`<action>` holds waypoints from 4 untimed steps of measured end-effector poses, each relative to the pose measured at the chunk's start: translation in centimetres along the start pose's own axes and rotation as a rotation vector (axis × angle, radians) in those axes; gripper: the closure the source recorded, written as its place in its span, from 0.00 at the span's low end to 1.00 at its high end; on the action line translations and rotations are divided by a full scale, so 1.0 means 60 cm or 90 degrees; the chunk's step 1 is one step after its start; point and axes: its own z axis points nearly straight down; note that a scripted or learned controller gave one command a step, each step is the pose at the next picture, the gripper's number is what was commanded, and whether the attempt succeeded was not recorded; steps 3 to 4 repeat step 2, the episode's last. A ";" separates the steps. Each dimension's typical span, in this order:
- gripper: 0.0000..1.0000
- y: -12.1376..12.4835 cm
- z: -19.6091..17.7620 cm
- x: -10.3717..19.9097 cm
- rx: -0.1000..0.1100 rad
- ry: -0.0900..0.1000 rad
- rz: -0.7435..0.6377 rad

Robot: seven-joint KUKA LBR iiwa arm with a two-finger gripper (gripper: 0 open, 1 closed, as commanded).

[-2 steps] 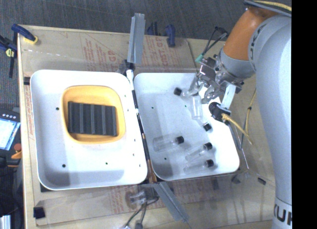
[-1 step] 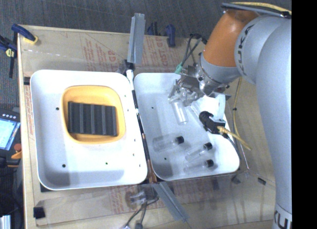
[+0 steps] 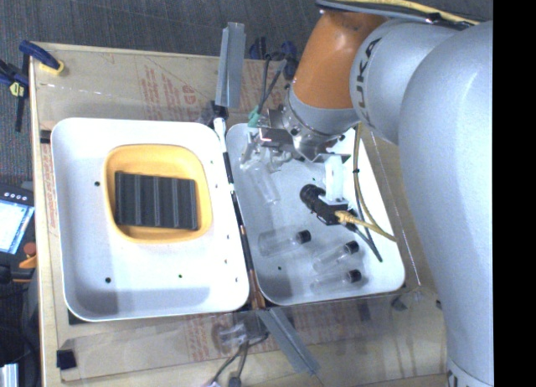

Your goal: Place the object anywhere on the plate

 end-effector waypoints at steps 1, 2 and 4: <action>1.00 0.004 0.007 0.112 -0.001 -0.001 -0.186; 0.00 0.005 0.007 0.111 -0.001 -0.001 -0.186; 0.00 0.005 0.007 0.111 -0.001 -0.001 -0.186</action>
